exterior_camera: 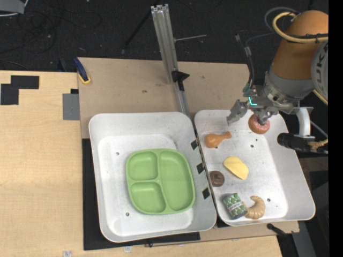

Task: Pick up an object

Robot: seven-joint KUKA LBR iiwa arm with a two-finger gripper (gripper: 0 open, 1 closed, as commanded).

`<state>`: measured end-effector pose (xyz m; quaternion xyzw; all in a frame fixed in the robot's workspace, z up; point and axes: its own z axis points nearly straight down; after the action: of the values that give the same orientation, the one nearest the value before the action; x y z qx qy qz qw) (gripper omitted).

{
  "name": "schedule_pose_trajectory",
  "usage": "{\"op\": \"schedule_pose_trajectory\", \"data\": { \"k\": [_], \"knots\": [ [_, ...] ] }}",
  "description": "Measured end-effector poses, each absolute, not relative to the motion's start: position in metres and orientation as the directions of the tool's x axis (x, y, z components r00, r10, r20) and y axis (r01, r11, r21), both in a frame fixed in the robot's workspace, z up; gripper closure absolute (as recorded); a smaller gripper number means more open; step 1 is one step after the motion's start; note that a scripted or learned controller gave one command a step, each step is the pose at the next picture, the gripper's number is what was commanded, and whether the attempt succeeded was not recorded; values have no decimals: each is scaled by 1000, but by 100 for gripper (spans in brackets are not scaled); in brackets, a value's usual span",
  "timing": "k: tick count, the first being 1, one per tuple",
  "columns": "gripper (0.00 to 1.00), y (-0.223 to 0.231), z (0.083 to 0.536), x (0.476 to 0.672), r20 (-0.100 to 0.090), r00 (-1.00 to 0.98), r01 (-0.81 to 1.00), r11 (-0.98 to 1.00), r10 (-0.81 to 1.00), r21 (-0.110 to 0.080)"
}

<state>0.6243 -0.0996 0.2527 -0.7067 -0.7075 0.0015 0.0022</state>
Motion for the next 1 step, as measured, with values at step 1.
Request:
{"op": "schedule_pose_trajectory", "data": {
  "k": [1],
  "knots": [
    [0,-100,254,625,1,-1,1000,1,1000,-3]
  ]
}}
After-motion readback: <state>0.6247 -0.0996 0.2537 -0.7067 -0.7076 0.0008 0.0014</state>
